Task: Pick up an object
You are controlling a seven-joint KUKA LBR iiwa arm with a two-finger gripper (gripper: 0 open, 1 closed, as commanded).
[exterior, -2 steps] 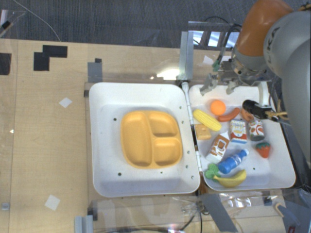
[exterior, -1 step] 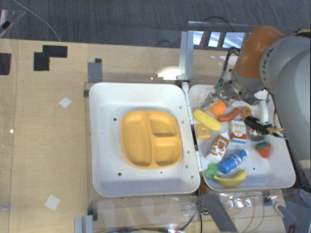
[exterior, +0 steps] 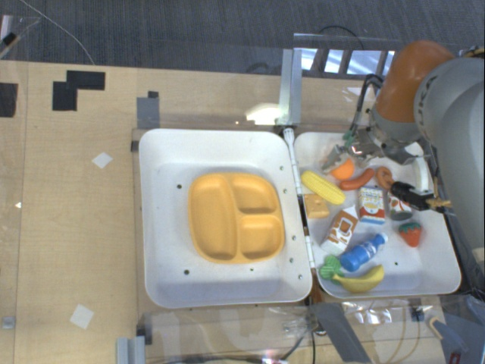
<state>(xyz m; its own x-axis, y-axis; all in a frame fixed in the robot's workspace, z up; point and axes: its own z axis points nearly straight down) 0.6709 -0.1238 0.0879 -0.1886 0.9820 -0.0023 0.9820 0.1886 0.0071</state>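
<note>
Left bin (exterior: 163, 226): shallow, white, well to the left of the pincer. Holds one yellow compartment tray (exterior: 233, 217), lying flat at its middle, three wells facing up.

Right bin (exterior: 447, 275): shallow, white, touching the left bin along a shared edge. The pincer (exterior: 356, 146) hangs over its far end, on a grey arm with an orange band (exterior: 409, 78). Whether its tips are spread or closed cannot be told; dark wrist parts and cables crowd the spot, and nothing can be seen held there.

Contents, left to right:
- Corn cob (exterior: 323, 187), yellow, just left of and nearer than the pincer. Probably light, hard plastic, rounded; best taken across its short width.
- Tan block (exterior: 317, 208), beside the cob, on the near side.
- Green piece (exterior: 330, 268), small, at the near end, well apart from the pincer.
- Brown carton (exterior: 342, 229), lying tilted, nearer than the cob.
- Banana (exterior: 361, 279), yellow, curved, at the near rim.
- Blue bottle (exterior: 362, 253), lying down, touching the banana. Judged smooth and liable to roll.
- Orange piece (exterior: 345, 170) and red sausage (exterior: 359, 177), just beneath the pincer: the closest candidates, small, likely light and slippery.
- White carton (exterior: 370, 204), flat-sided, the surest hold.
- Strawberry (exterior: 411, 233), red, right of the cartons.

The items are tightly packed; a neighbour could be nudged.
</note>
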